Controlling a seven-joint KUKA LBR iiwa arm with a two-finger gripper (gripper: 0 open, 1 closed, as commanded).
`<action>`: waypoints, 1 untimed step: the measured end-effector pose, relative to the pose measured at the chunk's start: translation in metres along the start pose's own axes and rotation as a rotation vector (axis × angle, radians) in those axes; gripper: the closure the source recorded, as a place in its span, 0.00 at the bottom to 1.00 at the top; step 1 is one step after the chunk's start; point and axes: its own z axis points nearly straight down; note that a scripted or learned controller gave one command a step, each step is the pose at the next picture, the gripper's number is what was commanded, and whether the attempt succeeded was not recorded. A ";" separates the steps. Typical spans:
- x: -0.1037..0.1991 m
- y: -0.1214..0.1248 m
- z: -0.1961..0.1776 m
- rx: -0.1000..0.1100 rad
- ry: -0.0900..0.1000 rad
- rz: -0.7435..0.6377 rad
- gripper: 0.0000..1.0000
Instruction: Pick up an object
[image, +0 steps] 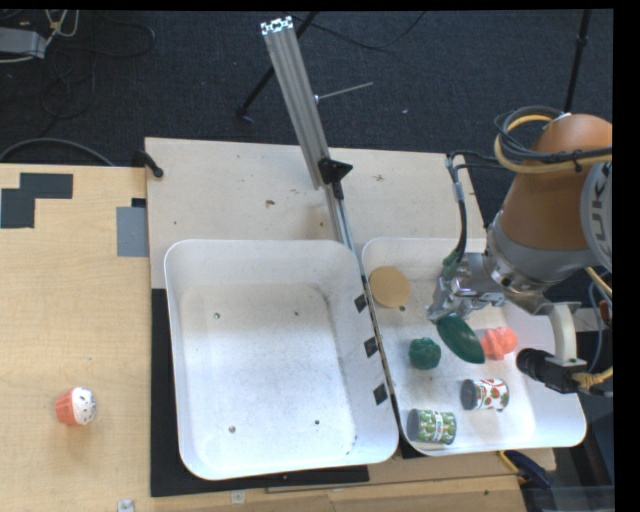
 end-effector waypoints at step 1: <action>0.034 0.032 0.005 -0.001 0.000 0.000 1.00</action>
